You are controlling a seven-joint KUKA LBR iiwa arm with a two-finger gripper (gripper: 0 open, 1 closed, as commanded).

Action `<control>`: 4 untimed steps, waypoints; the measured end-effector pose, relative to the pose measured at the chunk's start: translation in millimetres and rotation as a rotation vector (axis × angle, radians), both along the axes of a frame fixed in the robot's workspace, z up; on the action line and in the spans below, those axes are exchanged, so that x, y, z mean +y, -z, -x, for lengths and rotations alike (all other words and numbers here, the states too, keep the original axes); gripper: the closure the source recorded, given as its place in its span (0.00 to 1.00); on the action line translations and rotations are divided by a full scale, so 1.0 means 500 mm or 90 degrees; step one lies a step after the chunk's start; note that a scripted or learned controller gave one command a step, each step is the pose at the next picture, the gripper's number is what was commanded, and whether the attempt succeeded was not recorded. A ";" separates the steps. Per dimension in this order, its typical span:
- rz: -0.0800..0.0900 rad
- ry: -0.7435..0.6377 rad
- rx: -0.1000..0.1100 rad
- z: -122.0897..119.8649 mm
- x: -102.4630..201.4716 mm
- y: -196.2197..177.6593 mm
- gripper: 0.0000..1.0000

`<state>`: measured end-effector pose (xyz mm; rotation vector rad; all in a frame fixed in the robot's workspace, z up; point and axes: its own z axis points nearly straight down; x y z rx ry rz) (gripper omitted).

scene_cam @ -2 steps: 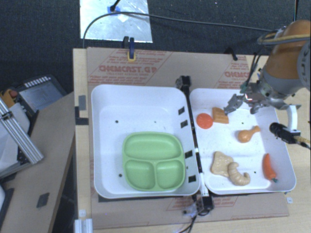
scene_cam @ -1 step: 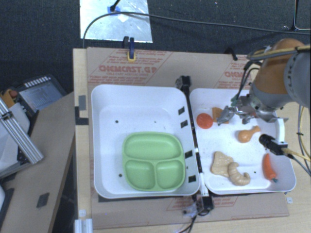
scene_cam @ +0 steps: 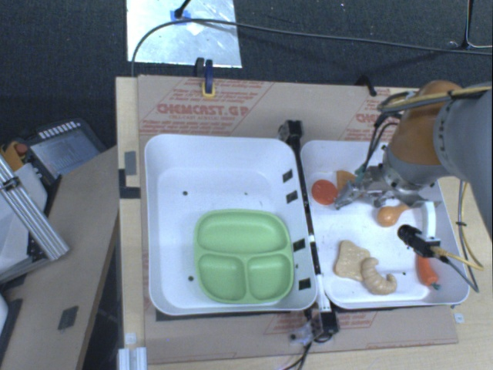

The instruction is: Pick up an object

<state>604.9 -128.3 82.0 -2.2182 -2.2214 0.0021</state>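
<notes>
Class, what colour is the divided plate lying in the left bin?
Light green: the three-compartment plastic plate shows best in the camera view from above.

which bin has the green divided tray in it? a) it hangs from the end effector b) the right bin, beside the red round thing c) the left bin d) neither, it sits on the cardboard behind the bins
c: the green divided tray lies flat on the floor of the left bin, while the red round thing and the other small items lie in the right bin.
</notes>
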 end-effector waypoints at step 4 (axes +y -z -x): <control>0.001 -0.002 -0.006 -0.038 -0.005 -0.350 1.00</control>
